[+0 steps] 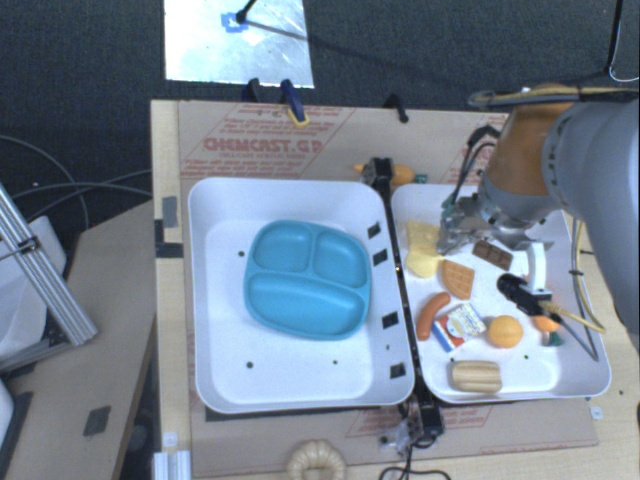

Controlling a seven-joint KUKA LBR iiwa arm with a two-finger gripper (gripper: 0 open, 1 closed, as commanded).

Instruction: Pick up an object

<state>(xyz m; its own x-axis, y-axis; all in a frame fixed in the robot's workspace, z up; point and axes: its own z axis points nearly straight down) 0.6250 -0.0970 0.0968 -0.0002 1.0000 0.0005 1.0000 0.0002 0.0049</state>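
The end effector (458,230) is hanging low in the right bin (575,368), just above the pale yellow cheese wedge (423,246); I cannot tell how it is set. A cracker (458,277), hot dog (433,313), orange (504,331) and bread roll (474,375) are lying nearby. A blue divided plate (307,277) is sitting in the left bin (215,298).

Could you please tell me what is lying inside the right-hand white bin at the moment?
Toy food lies in the right bin: a hot dog, an orange, a bread roll, a cracker and yellow cheese. The arm covers the far corner.
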